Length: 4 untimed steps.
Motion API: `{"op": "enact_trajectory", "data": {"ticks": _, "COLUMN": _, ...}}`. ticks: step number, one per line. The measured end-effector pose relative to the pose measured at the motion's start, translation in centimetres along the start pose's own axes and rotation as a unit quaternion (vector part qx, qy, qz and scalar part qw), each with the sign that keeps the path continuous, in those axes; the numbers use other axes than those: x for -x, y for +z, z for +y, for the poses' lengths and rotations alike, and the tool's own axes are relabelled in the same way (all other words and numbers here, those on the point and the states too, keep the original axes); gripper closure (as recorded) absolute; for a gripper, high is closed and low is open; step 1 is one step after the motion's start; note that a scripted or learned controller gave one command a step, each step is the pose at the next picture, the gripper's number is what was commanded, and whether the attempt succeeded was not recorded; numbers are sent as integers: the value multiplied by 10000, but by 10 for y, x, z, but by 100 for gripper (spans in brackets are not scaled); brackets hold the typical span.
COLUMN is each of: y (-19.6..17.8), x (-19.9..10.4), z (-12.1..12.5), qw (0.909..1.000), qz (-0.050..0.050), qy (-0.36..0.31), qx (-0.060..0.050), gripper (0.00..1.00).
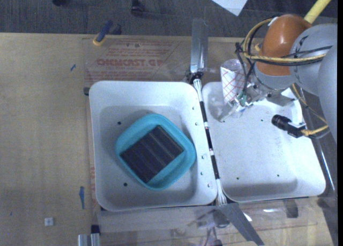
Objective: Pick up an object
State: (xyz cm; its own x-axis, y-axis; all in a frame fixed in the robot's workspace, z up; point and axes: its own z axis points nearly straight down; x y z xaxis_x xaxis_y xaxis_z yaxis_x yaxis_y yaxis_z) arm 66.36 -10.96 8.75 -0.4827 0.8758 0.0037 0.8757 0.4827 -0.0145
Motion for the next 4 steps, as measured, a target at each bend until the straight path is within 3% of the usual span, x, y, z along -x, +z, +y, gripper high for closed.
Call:
{"op": "enact_trajectory", "data": {"ticks": 1, "y": 1, "x": 78, "z": -44, "qw": 9955, "qz": 40, "qy": 947, "qx": -11, "gripper": 0}}
{"op": "enact_trajectory", "data": {"ticks": 2, "y": 0, "x": -2, "z": 1, "qw": 9947, "qz": 30, "qy": 1027, "qx": 3, "gripper": 0}}
{"op": "enact_trajectory", "data": {"ticks": 3, "y": -9, "x": -2, "z": 0, "qw": 9946, "qz": 40, "qy": 1032, "qx": -22, "gripper": 100}}
{"op": "enact_trajectory", "data": {"ticks": 4, "y": -97, "x": -81, "z": 24, "qw": 9739, "qz": -7, "qy": 2267, "qx": 79, "gripper": 100}}
